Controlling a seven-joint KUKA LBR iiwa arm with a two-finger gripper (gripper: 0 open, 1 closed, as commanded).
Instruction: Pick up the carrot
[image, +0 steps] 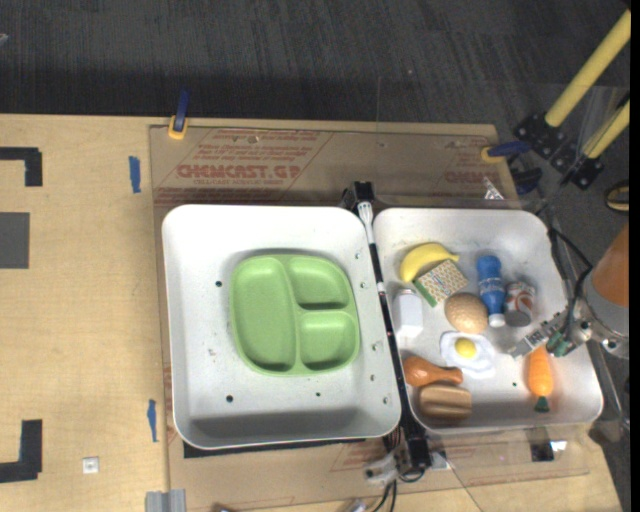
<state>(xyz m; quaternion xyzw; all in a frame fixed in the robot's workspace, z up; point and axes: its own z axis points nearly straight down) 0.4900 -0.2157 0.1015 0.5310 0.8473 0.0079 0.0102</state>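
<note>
Hot dog bun: front of right bin.
Carrot: right bin's near right corner, lying free.
End effector: just above carrot; grip state unclear.
Left bin: green divided plate.

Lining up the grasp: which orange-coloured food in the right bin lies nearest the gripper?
The carrot, at the bin's right edge just below the gripper; the orange drumstick lies farther left.

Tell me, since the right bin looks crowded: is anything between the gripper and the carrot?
Nothing visible. The gripper sits just above the carrot near the right bin's right wall. The egg and the other toys lie further left.
</note>
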